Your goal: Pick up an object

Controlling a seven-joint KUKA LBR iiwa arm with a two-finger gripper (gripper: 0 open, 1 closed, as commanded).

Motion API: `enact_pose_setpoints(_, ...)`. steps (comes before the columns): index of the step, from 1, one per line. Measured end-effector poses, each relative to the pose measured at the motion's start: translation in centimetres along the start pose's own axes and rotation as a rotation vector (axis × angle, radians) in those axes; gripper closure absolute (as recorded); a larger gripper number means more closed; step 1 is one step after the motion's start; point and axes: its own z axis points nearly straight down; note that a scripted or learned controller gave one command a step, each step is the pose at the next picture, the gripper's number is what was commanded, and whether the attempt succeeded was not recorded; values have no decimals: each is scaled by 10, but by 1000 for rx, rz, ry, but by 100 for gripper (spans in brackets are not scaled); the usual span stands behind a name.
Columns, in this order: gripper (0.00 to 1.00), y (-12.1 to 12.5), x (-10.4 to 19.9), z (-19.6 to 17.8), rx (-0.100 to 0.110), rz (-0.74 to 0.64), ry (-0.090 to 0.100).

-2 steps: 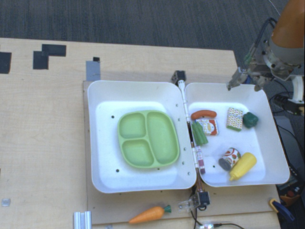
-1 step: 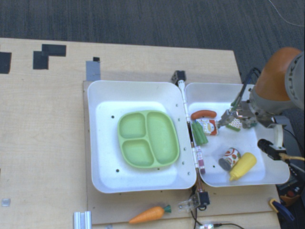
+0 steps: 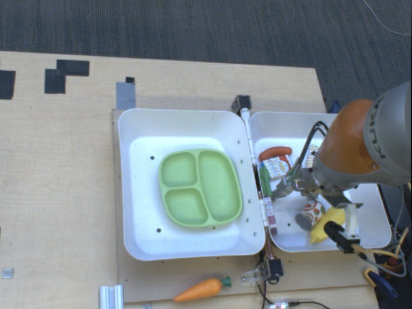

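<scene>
Toy carrot lay on the table at the near edge, outside both bins. Right bin held a yellow banana-like toy, a small can, a printed packet and a red sausage toy further back. End effector hovered low over the right bin's left side; couldn't tell its state. Left bin carried a green divided plate.

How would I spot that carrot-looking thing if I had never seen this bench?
Start at the left white bin, the one holding the green divided plate. Look just past its near edge, on the bare wooden bench. The carrot lies there outside both bins, orange with a green tip.
</scene>
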Motion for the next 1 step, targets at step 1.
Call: enact_pose_setpoints(1, 100, 2, 0, -12, -7, 1, -1)
